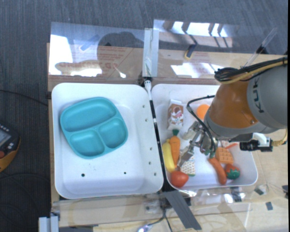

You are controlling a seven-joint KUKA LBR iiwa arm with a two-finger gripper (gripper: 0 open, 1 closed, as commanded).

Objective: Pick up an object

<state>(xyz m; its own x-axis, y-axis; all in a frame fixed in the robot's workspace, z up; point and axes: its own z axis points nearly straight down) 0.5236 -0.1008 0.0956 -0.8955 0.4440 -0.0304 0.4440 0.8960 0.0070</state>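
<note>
Toy food sits crowded in the right bin (251, 177): yellow banana (168, 157) along the left wall, orange carrot (175, 145) just beside it, red tomato (179, 179) at the near left corner, white wedge (188, 167) touching the tomato's far side. Small carton (175, 115) lies at the far left of that bin, with an orange piece (201, 111) near it, partly under the arm. Waffle square (224, 155), a second long orange piece (217, 170) and a red-green item (232, 172) lie toward the near right.

Gripper (192, 148) hangs low over the middle of this pile, just right of the carrot and above the white wedge. Jaws look slightly apart; nothing visibly clamped between them.

Left bin (63, 178) holds one teal divided tray (93, 126), three compartments, set at a tilt toward the far left. Both bins rest side by side on the worktop (273, 197), walls touching.
</note>
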